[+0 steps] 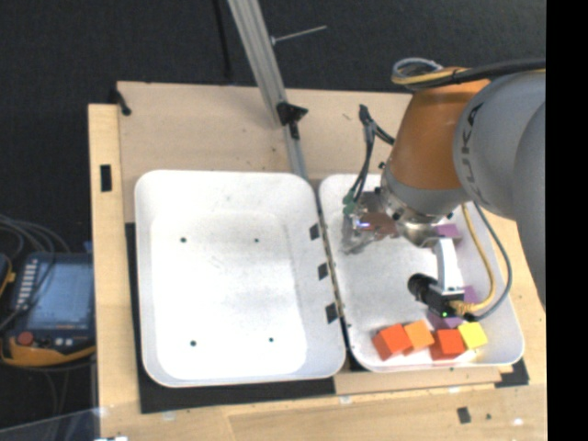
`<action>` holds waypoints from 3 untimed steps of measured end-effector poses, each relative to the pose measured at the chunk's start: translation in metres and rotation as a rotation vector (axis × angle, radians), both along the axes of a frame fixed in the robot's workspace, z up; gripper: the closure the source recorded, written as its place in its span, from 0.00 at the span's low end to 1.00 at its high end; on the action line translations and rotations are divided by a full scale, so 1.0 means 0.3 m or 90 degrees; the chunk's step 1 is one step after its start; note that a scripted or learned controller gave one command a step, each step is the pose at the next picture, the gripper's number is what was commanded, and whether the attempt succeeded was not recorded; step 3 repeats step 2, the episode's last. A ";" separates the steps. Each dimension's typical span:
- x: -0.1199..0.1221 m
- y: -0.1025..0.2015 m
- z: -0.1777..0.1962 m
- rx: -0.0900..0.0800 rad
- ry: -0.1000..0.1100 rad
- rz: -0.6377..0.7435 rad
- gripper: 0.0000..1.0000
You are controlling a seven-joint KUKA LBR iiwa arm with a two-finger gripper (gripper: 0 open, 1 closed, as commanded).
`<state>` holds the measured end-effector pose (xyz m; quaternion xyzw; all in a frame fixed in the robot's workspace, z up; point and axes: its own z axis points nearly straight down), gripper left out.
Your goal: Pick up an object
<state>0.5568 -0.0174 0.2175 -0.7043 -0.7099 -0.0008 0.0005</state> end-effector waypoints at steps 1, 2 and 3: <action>0.009 0.196 0.025 0.000 -0.001 0.001 1.00; -0.020 0.377 0.011 0.000 0.001 0.000 1.00; -0.020 0.377 0.011 0.000 0.001 0.000 1.00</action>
